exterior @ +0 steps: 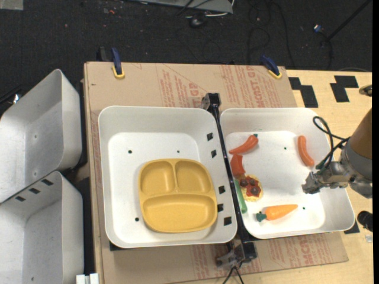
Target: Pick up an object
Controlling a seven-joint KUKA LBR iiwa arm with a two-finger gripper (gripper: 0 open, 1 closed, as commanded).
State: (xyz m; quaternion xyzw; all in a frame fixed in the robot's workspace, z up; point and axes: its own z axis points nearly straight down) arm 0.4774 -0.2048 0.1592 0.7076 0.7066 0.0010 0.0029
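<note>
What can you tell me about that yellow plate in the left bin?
The yellow plate looks like smooth plastic, a rounded rectangle with three sections: two small ones on the far side and one wide one nearest the camera. It lies flat and right way up on the floor of the left bin, toward the near side. No food shows in its sections, and nothing but the bin floor touches it.

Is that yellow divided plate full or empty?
Empty. The yellow plate in the left bin shows bare compartments; the toy food lies in the right bin.
</note>
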